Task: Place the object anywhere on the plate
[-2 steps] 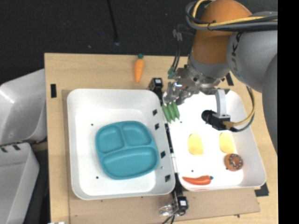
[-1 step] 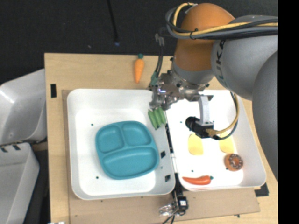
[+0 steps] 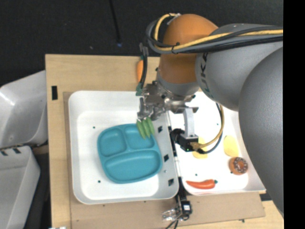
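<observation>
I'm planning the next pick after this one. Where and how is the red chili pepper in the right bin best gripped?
Grip the red chili pepper across its thicker middle, coming straight down from above. It lies flat and lengthwise near the right bin's front edge, long and narrow, so fingers closing across its short width should fit best; its tapered tip would likely slip.

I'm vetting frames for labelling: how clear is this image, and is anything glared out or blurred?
Camera view: evenly lit, white bin bright but not washed out; blue plate sharp; green object at the gripper slightly soft; big grey arm blurry.
</observation>
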Tool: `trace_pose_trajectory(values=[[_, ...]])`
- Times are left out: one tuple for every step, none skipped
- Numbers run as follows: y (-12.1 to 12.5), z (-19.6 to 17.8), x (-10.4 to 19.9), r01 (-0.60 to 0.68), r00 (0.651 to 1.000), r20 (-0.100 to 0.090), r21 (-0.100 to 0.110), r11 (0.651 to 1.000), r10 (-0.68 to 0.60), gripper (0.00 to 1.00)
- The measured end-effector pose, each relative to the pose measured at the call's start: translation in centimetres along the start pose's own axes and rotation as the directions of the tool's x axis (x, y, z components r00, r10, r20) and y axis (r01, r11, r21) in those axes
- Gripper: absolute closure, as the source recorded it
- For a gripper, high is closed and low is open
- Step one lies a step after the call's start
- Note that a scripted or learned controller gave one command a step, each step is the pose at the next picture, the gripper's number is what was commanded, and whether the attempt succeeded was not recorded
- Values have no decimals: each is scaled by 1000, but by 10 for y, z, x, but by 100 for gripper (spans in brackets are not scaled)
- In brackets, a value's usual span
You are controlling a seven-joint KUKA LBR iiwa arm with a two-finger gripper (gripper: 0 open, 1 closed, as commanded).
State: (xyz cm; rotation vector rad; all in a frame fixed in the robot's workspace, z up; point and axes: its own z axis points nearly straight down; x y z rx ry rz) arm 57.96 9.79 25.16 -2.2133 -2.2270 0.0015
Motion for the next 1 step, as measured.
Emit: trace_pose_trajectory(values=[[1, -1, -2, -4, 1000, 0, -2, 1000, 4, 0]])
